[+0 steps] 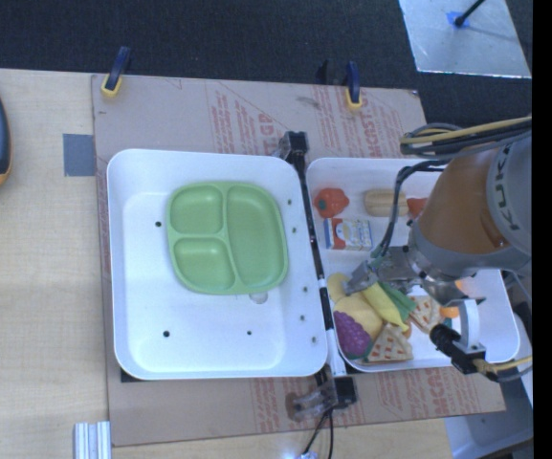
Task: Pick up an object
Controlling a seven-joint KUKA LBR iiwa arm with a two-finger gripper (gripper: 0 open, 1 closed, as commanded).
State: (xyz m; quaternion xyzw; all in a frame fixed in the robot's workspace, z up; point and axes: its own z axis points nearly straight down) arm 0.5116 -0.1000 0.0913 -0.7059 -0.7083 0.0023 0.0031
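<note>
Corn (384,302) lies directly under gripper (376,277) in right bin (505,347); finger state cannot be told. Arm (467,208) reaches in from right, wrist down.

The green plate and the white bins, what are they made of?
The green plate looks like smooth matte plastic: one even colour, soft rounded dividers between its three sections. The left bin and right bin also look like plastic, a bit glossier, with rounded moulded rims. I can't be certain from looks alone.

Left bin (142,256) open round plate (228,237); right bin (352,172) crowded, gaps prob. tight.
</note>
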